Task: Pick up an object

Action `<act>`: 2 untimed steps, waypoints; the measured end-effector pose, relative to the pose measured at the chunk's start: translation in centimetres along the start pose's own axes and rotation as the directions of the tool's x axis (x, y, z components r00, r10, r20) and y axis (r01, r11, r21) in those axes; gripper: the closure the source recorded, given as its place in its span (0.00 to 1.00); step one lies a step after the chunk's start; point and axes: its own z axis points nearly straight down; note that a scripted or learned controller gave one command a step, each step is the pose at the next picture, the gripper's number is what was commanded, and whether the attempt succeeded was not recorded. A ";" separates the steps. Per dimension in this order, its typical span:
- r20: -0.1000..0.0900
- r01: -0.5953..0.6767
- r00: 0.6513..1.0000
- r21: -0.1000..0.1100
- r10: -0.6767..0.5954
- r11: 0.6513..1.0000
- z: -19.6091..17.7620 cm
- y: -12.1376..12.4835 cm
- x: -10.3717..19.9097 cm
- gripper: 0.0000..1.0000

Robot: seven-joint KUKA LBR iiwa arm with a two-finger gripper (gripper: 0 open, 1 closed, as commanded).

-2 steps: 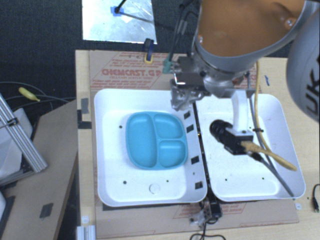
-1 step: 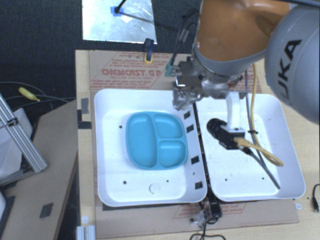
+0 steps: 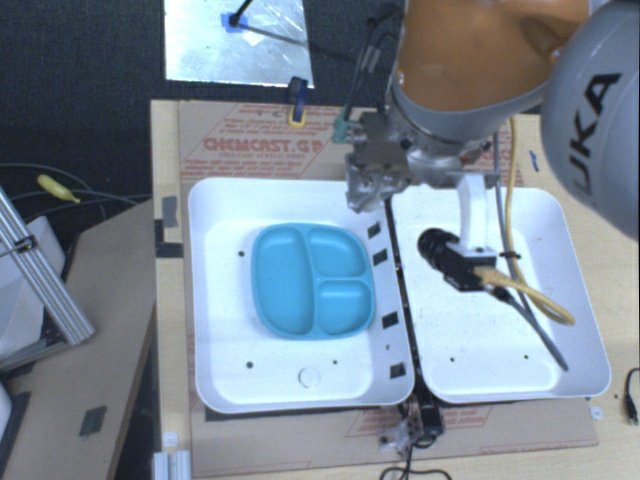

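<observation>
Tool (image 3: 372, 190) approx. over bins' shared edge, near blue tray (image 3: 311, 280).

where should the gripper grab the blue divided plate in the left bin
Probably by the raised outer rim of the blue plate, coming straight down from above. It lies flat, compartments up, too wide to span, so one finger inside the rim and one outside looks the likeliest hold.

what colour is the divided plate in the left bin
Light blue; the plate shows in the camera view.

The arm (image 3: 480, 48) reaches in from the right, wrist angled downward.
</observation>
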 end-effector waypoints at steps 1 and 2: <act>-0.001 0.004 1.000 -0.002 -0.004 1.000 -1.1 0.1 0.0 1.00; 0.000 -0.001 1.000 0.005 0.001 1.000 -0.8 -3.5 -1.4 1.00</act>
